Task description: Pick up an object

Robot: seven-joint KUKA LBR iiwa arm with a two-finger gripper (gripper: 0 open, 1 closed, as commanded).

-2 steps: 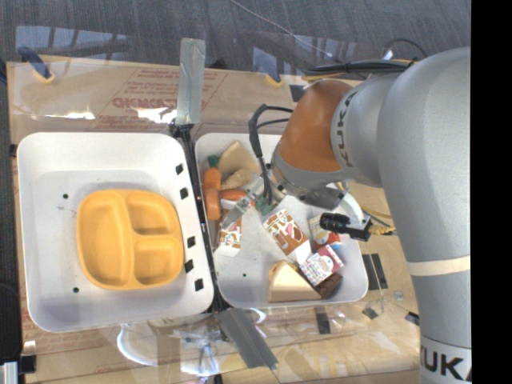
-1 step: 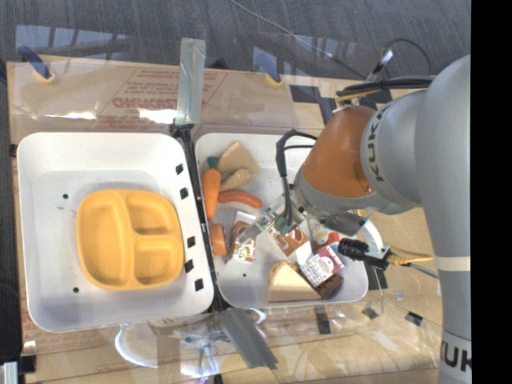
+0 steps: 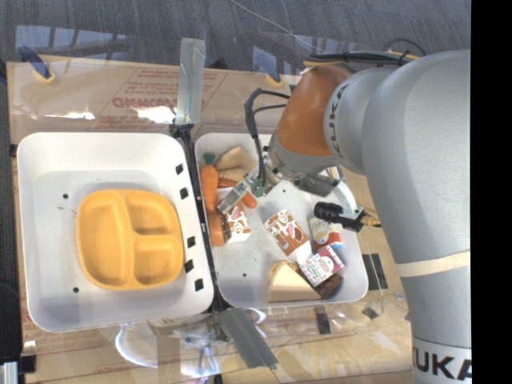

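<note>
Nearest to the lens, the grey arm (image 3: 416,150) is seen reaching over the right bin (image 3: 254,272), with the gripper (image 3: 238,198) lowered among the clutter at that bin's left side. Whether the gripper is open or closed cannot be told, and nothing is seen held in it. A carrot (image 3: 210,184) lies just beside it along the bin's left wall, and a small packet (image 3: 238,225) lies just below it. The carrot is judged the likeliest target: light, stiff and smooth, so it is best taken across its thick middle, where slipping is least expected. The wall may crowd one side. A yellow tray (image 3: 128,238) is set in the left bin (image 3: 40,174).
</note>
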